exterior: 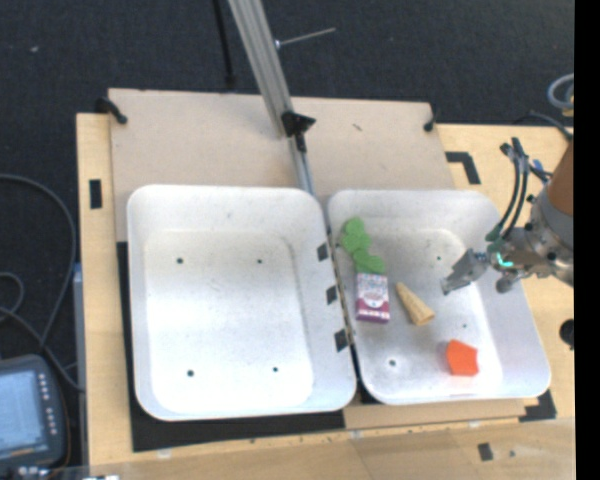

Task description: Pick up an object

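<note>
White plastic bins sit side by side on my counter (100,268). In the right bin (525,353) I see a green object (358,243), a small purple-and-white carton (372,298), a tan wedge (414,304) and an orange block (462,358). My end effector (485,273) hangs over this bin's right part, fingers spread wide, holding nothing.

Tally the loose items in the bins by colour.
Green: 1, green piece
Purple and white: 1, carton
Tan: 1, wedge
Orange: 1, block
Total: 4, all in the right bin, where the gripper is open with nothing between its fingers.
</note>
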Controlling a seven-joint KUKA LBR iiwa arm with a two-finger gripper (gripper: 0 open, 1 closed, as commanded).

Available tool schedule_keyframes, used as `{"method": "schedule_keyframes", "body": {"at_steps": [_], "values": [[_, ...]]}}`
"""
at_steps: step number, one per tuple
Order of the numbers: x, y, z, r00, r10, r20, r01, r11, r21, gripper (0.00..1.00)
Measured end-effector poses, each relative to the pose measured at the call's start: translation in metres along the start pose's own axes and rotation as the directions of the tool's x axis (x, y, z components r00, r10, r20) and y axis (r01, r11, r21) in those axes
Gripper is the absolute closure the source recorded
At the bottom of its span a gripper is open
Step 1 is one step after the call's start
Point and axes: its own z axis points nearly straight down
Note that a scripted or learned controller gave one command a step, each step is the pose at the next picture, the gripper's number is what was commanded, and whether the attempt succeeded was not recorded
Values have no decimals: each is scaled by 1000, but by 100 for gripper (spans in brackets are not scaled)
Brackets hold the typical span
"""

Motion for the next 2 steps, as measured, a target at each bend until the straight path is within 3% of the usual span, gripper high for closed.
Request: {"method": "schedule_keyframes", "body": {"at_steps": [1,2], "values": [[0,1,-2,1000,1,1,-1,1000,-5,0],[-9,-5,54,1000,3,1,-3,1000,2,0]]}}
